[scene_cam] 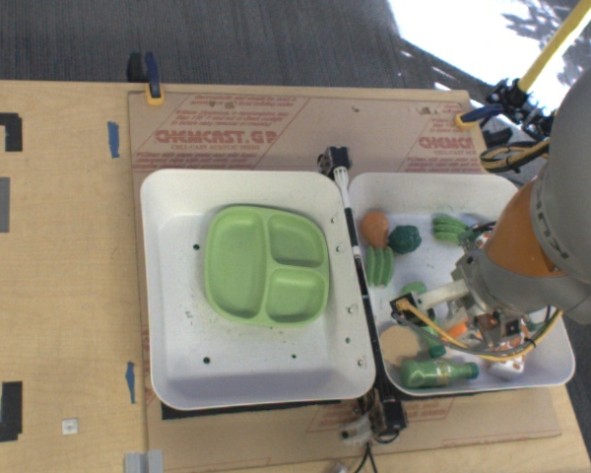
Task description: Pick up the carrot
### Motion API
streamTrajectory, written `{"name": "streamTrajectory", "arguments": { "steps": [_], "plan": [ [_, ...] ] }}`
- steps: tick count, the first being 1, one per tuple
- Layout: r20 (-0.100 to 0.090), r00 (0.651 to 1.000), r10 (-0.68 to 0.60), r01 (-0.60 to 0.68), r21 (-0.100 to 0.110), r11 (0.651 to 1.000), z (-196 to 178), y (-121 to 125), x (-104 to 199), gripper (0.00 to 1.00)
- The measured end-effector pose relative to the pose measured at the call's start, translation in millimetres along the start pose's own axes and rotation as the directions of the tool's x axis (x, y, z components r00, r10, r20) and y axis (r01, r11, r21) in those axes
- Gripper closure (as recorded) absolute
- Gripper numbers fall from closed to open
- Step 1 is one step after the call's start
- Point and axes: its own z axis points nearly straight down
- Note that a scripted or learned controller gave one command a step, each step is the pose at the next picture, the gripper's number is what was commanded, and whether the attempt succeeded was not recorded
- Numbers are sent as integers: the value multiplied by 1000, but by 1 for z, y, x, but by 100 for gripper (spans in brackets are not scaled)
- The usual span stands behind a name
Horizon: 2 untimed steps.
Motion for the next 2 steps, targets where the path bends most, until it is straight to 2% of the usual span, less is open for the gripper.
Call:
{"name": "streamTrajectory", "arguments": {
  "steps": [1, 2],
  "plan": [
    [1, 1000, -2, 2, 2, 1000, -9, -1, 0, 100],
    [3, 995, -100, 100, 3, 995, 9, 0, -2, 100]
  ]
}}
